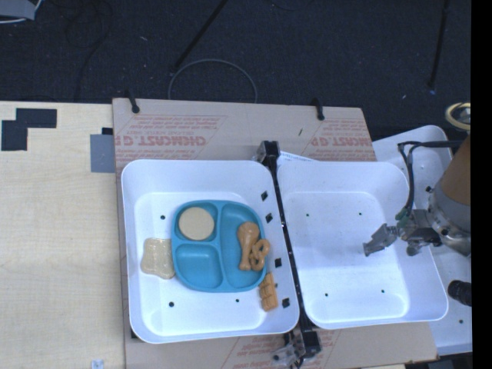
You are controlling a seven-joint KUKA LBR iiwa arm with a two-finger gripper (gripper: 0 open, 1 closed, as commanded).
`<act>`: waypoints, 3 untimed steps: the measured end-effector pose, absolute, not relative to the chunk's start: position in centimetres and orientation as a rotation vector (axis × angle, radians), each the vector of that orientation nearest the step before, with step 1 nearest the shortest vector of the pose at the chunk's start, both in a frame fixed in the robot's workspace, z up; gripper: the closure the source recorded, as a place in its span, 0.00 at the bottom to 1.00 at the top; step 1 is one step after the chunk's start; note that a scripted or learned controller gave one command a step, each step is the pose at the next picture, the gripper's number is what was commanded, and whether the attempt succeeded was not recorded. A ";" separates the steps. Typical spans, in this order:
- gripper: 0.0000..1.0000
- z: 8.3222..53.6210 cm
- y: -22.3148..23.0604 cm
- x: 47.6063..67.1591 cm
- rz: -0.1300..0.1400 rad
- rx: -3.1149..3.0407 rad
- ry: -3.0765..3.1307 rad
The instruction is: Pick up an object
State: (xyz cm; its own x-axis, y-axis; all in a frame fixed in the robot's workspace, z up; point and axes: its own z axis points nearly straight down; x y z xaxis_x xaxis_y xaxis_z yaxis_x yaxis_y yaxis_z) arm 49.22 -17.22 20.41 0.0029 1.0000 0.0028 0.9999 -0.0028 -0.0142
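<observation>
My gripper [382,240] hangs over the right bin [350,314], how far open I can't tell, gripping nothing visible, everything pickable lying leftward around the blue tray [201,267].

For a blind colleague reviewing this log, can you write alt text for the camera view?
The arm's tool hovers over the right white bin, near its right side. In the left white bin, a blue divided tray holds a round beige piece and pretzel-like pieces; a pale piece and a small brown piece lie beside it.
</observation>
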 end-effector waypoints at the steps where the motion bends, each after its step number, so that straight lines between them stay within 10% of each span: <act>1: 0.00 21.0 -17.2 49.5 0.002 -2.221 -2.221; 3: 0.00 9.3 -16.7 49.5 0.005 -2.216 -2.215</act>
